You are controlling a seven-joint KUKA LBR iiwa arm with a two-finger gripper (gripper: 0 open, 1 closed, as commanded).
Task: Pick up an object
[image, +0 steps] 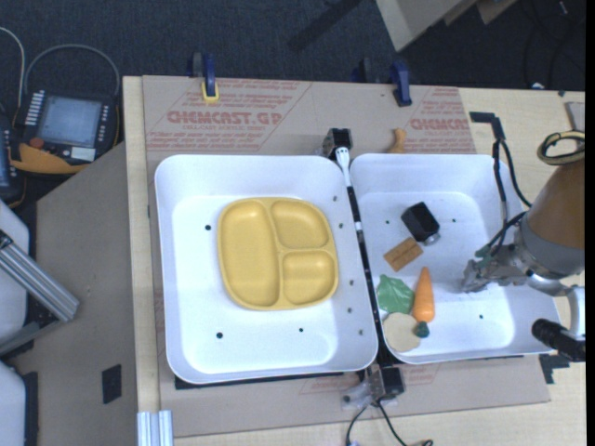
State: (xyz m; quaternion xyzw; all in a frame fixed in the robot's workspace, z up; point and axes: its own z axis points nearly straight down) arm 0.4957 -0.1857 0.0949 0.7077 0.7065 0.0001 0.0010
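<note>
My gripper (pixel 479 274) hangs low over the right bin (pixel 465 179), and I cannot tell how it is set; just to its left lies the carrot (pixel 423 295), touching a green leaf (pixel 393 295), with a black block (pixel 420 220) beyond; the left bin (pixel 181 249) holds a yellow tray (pixel 277 252).

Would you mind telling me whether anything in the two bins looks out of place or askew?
Nothing stands out. The yellow divided plate lies flat in the left bin. The black block, brown piece, carrot, green leaf and pale disc lie loosely in the right bin.
</note>
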